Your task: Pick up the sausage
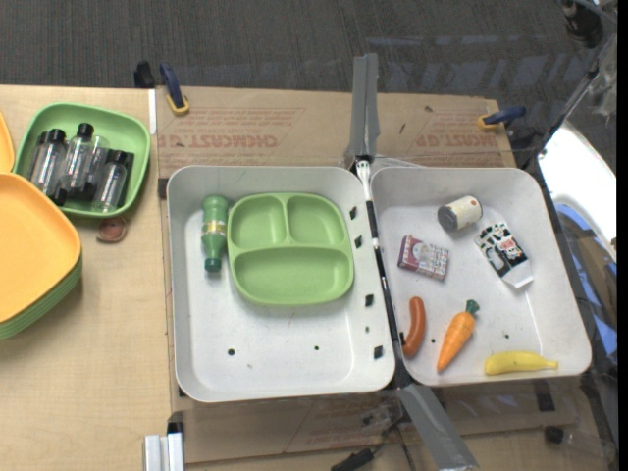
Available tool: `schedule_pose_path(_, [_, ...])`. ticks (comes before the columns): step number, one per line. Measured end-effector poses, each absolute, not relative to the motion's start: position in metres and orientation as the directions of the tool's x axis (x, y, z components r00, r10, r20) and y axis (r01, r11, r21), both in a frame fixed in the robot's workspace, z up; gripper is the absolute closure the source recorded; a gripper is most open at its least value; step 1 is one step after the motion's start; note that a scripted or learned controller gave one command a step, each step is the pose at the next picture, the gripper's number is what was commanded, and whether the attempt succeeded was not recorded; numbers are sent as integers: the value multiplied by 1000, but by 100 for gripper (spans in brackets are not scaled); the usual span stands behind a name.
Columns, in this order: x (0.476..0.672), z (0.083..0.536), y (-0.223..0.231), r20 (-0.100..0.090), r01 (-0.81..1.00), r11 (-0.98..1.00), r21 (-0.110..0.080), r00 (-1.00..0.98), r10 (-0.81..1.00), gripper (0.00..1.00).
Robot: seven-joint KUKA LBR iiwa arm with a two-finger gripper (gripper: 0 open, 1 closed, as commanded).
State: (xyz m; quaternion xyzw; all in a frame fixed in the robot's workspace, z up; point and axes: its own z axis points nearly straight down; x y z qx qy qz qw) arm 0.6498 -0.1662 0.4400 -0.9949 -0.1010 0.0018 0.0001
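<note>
You will find the sausage (415, 325) in the right bin (567, 297), in its near left part, close by the wall that divides it from the left bin (188, 356). It lies flat on the white floor, its length running from near to far, reddish brown and slightly curved. A carrot (455, 337) lies just beside it on its right, green top pointing away from you, with a narrow gap between the two. A banana (520, 363) rests further right, near the bin's front edge and well apart from the sausage. Beyond the sausage, toward the far side, sits a small printed box (423, 257), and further still a grey can (459, 213) on its side and a black and white pouch (504, 252). Nothing lies on or over the sausage; its whole length is open from above. You cannot tell from this view whether the gripper is released or clenched, nor how it stands relative to the sausage. In the left bin a green divided plate (290, 247) lies in the far half, with a green bottle (214, 232) lying just beside its left edge. On the counter (88, 381) to the left, a green tray (132, 140) holds several dark-capped vials, and a stack of orange plates (34, 263) sits at the edge of the view.
</note>
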Motion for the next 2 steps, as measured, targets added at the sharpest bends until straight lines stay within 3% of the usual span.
schedule_pose_path(1, [654,440,-156,-3,198,-980,-1,980,198,100])
schedule_pose_path(2, [647,439,-193,-6,200,-980,-1,980,200,100])
